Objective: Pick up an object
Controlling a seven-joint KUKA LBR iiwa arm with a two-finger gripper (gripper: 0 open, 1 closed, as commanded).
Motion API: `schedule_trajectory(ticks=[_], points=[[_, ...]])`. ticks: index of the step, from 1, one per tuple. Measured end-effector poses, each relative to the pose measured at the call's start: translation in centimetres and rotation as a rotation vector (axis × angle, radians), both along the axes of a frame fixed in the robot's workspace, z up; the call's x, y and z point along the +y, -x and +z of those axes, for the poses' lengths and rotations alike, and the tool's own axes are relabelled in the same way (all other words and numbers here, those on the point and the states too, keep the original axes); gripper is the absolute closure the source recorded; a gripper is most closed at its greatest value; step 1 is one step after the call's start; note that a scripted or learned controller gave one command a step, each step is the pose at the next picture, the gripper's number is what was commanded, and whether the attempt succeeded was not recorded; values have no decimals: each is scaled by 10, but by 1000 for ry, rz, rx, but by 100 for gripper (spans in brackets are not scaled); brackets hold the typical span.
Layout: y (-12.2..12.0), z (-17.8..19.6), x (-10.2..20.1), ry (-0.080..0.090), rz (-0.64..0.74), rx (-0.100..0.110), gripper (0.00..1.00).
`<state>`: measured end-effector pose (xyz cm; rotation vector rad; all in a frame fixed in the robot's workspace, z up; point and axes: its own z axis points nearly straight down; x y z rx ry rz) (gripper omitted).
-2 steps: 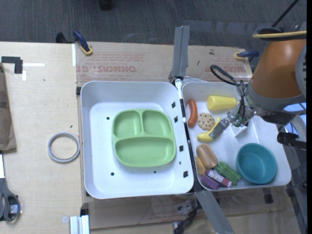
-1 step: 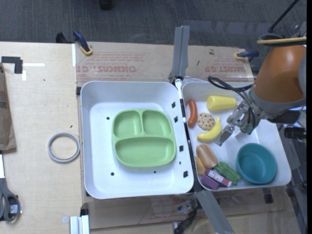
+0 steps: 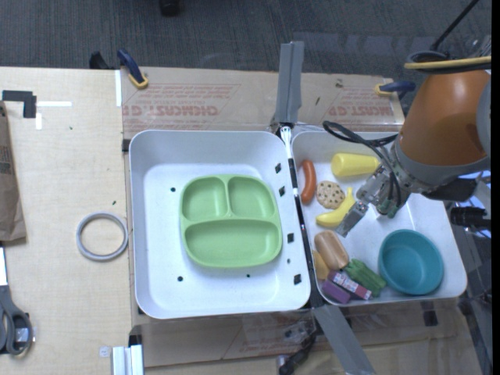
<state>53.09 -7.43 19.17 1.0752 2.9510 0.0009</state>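
Observation:
My gripper (image 3: 353, 217) hangs low in the right bin (image 3: 461, 283), at the end of the grey arm with its orange band (image 3: 444, 116). Its tip sits right over a yellow banana (image 3: 331, 218) near the bin's middle left. Whether it touches the banana is not clear. Around it lie a chocolate-chip cookie (image 3: 330, 194), a red sausage (image 3: 308, 180), a yellow piece (image 3: 351, 164), a brown bun (image 3: 331, 248), a purple item (image 3: 344, 287) and a green item (image 3: 366, 276). A teal bowl (image 3: 411, 262) stands at the bin's front right.
The left bin (image 3: 148, 158) holds a green divided plate (image 3: 230, 221). On the bench to the left lie a grey tape ring (image 3: 101, 235), scissors (image 3: 12, 330) and a brown bag (image 3: 9, 178). Blue clamps (image 3: 133, 69) sit at the cardboard's back edge.

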Motion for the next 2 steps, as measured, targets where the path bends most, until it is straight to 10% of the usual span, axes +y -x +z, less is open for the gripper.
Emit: schedule_trajectory(ticks=[1, 2], points=[[-45, 68, 67, 1, 51, 0, 0], [20, -1, 50, 0, 161, 2, 0]])
